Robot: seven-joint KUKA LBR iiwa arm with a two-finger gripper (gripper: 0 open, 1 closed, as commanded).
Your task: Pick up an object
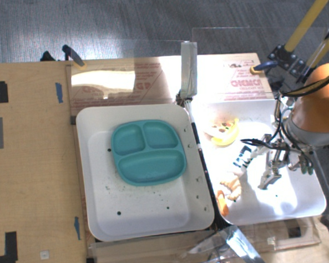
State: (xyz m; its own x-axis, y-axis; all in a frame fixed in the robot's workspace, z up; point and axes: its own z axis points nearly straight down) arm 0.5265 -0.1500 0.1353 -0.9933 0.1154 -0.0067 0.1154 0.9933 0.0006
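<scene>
In the right-hand bin, several small objects are seen lying to the left of the gripper: a yellow piece with dark markings up and to the left, a blue-and-white item just beside the fingers, and small orange pieces lower left, near the bin's left wall. The fingers are pointed down over bare white floor with nothing seen between them; how wide they stand cannot be told. Further left, in the left-hand bin, a teal divided plate with three compartments is laid flat, well apart from the gripper.
</scene>
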